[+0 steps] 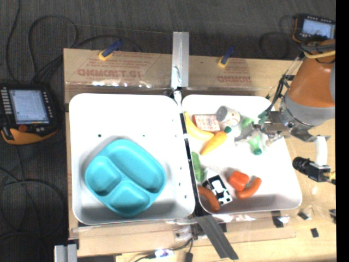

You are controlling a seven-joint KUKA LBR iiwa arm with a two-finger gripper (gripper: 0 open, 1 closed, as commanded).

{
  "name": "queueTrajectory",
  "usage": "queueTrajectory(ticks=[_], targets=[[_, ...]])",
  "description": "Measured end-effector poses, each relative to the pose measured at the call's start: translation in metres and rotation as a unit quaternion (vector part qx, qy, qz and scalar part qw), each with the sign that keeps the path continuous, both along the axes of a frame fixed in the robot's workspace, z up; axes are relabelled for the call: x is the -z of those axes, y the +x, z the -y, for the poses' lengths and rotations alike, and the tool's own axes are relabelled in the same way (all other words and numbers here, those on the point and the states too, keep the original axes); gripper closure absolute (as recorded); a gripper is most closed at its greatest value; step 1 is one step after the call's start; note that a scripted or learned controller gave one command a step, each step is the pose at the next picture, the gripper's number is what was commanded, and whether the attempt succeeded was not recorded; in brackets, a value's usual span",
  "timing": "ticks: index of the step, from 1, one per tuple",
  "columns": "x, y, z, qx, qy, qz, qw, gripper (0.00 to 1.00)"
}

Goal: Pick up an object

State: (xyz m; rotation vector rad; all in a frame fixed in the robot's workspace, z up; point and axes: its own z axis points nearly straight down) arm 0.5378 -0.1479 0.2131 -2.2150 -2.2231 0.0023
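My gripper [252, 131] hangs low over the upper right part of the right bin [283, 171], reaching in from the right. A pale green object [255, 145] lies right under or against it; whether it is held is unclear. To its left are an orange carrot [214, 141], a yellow banana [191, 126], a red and white packet [205, 122] and a grey tin [222, 113]. Near the front lie a red-orange pepper [238, 178], a sausage [249, 188] and a black and white box [219, 189].
The left bin [92, 113] holds a blue divided plate [125, 175]. A green strip [196, 167] lies along the right bin's left wall. A metal post [180, 59] stands behind the divider between the bins. A teach pendant [25, 111] sits far left.
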Motion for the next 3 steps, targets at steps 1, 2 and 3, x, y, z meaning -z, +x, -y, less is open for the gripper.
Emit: queueTrajectory(ticks=[1, 2, 3], targets=[[0.120, 0.039, 0.059, -0.089, 0.0003, 0.002, 0.9960, 0.00], [0.111, 0.039, 0.058, -0.089, 0.0010, 0.002, 0.9960, 1.00], [0.021, 0.054, 0.018, -0.095, -0.0005, 0.002, 0.9954, 1.00]])
